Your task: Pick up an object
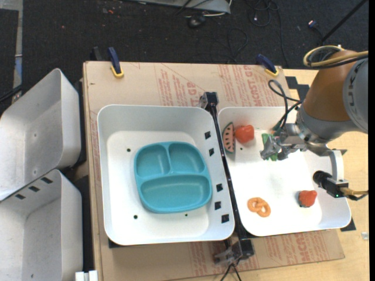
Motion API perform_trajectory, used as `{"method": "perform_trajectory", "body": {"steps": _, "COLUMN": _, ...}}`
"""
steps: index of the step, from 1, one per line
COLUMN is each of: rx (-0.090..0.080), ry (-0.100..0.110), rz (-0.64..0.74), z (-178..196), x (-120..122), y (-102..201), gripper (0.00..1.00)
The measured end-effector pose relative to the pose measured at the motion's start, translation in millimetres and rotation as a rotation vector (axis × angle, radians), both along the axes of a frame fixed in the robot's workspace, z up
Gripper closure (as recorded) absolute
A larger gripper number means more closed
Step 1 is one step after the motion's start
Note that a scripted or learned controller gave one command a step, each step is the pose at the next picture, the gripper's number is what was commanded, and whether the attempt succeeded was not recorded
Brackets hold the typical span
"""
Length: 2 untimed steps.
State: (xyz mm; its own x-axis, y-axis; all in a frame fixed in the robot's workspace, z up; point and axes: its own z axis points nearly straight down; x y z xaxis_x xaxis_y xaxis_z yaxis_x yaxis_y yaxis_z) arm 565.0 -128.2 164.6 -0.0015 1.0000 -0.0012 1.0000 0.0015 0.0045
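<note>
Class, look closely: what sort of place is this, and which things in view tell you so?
Probably a robotics lab test bench. A grey-and-orange robot arm reaches over two white bins holding toy food and a blue divided plate, the board is clamped down, and loose cables lie on the floor.

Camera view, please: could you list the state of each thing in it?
Blue divided plate: flat in the left bin, nothing on it.
Watermelon slice: by the right bin's left wall.
Red tomato: touching the slice.
Pretzel: lying flat.
Strawberry: lying apart.
Gripper: low over the right bin.
</note>
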Motion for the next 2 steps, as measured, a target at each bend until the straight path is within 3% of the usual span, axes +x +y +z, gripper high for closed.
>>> {"method": "perform_trajectory", "body": {"steps": 2, "rx": -0.001, "ry": -0.002, "rz": 0.001, "z": 101, "x": 2, "y": -10, "gripper": 1.00}}
